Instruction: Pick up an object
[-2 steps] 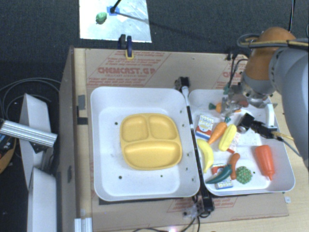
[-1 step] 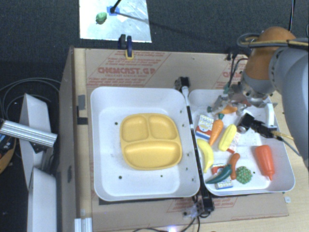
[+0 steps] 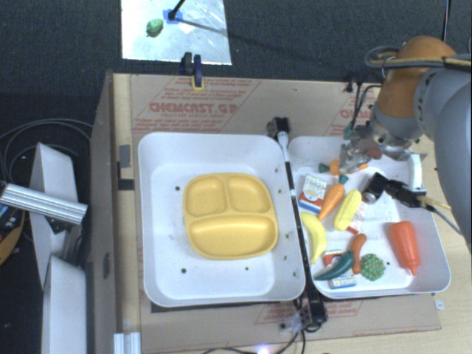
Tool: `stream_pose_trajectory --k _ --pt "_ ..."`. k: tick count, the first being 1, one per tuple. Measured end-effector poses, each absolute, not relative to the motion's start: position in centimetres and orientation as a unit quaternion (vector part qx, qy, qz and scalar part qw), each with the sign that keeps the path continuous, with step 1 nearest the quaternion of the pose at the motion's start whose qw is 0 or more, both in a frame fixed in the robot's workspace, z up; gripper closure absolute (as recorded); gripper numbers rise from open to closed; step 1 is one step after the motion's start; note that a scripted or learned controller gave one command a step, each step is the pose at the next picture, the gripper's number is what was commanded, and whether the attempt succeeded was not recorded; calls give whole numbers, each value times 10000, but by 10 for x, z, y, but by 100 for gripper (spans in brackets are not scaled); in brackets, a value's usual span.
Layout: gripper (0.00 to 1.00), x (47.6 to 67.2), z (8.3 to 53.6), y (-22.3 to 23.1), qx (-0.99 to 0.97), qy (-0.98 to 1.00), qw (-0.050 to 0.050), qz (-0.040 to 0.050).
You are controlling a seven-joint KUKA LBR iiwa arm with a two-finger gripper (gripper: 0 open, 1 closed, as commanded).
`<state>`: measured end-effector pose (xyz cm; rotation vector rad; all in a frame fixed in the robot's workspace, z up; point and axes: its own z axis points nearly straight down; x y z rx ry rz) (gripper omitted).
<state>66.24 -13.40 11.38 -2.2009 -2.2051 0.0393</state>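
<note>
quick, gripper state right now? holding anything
Gripper: cannot be told from this view; it sits low over the back of the right bin, above the toy carrot.

My gripper hung low over the back of the right bin, right by the small orange carrot and the corn cob. The rest of that bin was toy food: a banana, a big carrot, broccoli, a chili pepper, and a little printed box. The left bin just had the yellow divided plate sitting in the middle.
</note>
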Motion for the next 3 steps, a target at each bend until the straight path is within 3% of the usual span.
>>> stream_pose_trajectory --k 1,2,3 --pt "0 662 114 -134 -7061 -7079 131 129" --pt "100 663 125 -134 -7055 -7086 115 119" --pt "0 663 125 -134 -7053 -7087 116 121"
